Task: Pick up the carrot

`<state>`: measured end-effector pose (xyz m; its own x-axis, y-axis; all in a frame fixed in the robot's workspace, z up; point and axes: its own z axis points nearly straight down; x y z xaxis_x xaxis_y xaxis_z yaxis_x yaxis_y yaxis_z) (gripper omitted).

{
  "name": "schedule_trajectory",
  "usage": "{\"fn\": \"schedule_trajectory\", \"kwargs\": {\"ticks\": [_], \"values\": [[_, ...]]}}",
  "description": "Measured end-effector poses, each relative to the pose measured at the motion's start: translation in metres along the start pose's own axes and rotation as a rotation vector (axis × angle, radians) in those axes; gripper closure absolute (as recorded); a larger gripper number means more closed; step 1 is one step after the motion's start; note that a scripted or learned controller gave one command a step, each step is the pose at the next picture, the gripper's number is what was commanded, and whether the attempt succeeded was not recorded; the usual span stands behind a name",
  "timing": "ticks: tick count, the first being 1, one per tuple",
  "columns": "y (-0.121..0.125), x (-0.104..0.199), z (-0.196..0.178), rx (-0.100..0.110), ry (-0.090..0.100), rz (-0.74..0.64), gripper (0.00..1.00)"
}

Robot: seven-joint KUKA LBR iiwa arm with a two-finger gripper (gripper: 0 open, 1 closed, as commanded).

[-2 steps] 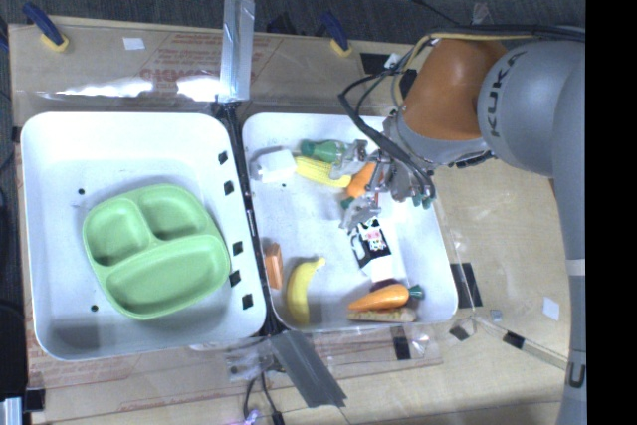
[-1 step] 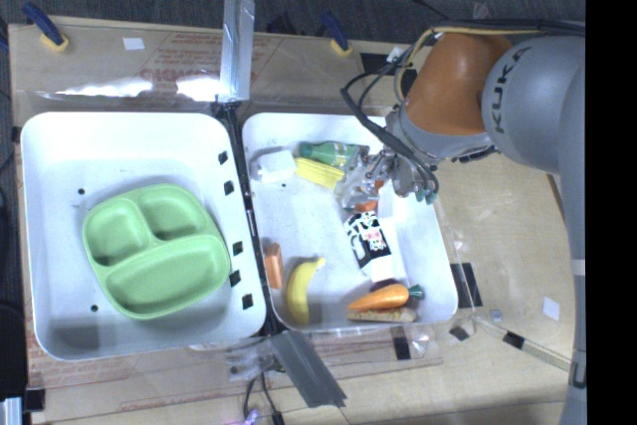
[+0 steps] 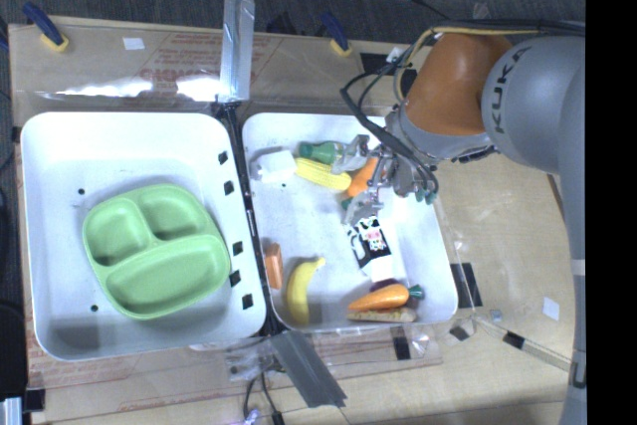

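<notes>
Camera view is giving us both bins from above, and we are judging the task as not yet done. The carrot [image 3: 381, 296] is lying in the right bin [image 3: 433, 214], near its front wall and toward the right corner, flat on its side with its green top pointing right. Nothing is touching it from above, and it is resting against a tan item [image 3: 383, 315] just in front of it. A banana [image 3: 299, 290] is lying near it to the left, and a black-and-white bottle [image 3: 371, 247] is sitting just behind it.

The gripper [image 3: 364, 186] is hanging over the back half of the same bin, well apart from the carrot, close to an ear of corn [image 3: 320, 175] and a small green item [image 3: 319, 152]. We are seeing an orange piece [image 3: 363, 170] right at the gripper, but we cannot make out what it is or whether it is being held. Nor can we tell whether the jaws are spread or pressed together; cables and the wrist are cluttering that spot.

What is left, as we are reading it, is everything: travelling forward to the carrot, descending, closing and lifting.

The carrot itself is looking bright orange, short, plump and tapered, with a smooth toy-like surface.

The left bin [image 3: 40, 214] is holding a green divided plate [image 3: 154, 249].
</notes>
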<state>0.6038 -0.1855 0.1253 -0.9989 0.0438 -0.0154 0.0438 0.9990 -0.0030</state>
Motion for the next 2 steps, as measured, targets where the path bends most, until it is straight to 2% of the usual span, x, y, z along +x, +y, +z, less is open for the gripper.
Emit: {"fn": "schedule_trajectory", "kwargs": {"ticks": [1, 2], "values": [[-0.025, -0.016, 0.033, 0.001, 0.024, 0.341, 0.00], [-0.014, -0.027, 0.033, 0.011, 0.039, 0.252, 0.00]]}}
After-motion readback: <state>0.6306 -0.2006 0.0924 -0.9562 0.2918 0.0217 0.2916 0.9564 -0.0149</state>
